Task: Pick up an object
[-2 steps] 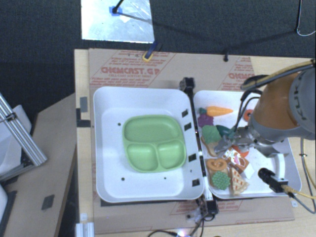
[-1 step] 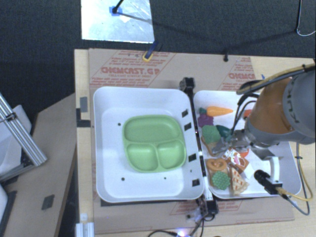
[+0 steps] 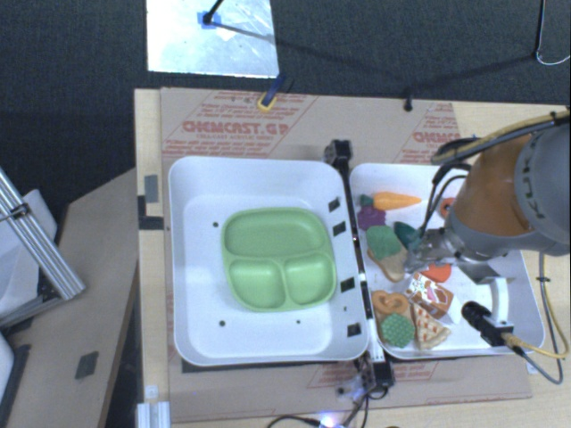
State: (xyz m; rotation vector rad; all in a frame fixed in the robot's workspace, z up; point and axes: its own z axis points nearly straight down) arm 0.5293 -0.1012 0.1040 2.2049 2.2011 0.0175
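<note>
Gripper is low over the middle of the right bin, at the crowded left side of it. Whether it is apart or together cannot be told from this slant: the wrist hides the tips. Nothing can be seen held.

Likely target, by judgement: the tan slice just left of the gripper, or the teal piece just above it. Both lie near enough to be the pick (which of the two the gripper is set over, I cannot say).

To do the step well:
- centre over one item, not the seam between two
- come down straight, close on the narrow way of the piece
- the tan slice looks flat and may be hard to get under; the teal piece looks chunkier, probably the safer grip
- lift plumb before any sideways move

Neighbours in the right bin: green piece touching or nearly touching the tan slice, purple piece above it, carrot near the top wall. An orange-red piece sits just right of the gripper, partly under the wrist. Lower down: toast with red spots, pretzel, green round, pizza slice, all packed close.

In the way: the clutter itself, since a closing grip may nudge or catch a second item. The bin's inner wall is near on the left, limiting approach there.

Left bin holds a green divided tray, well apart and no hindrance
</note>
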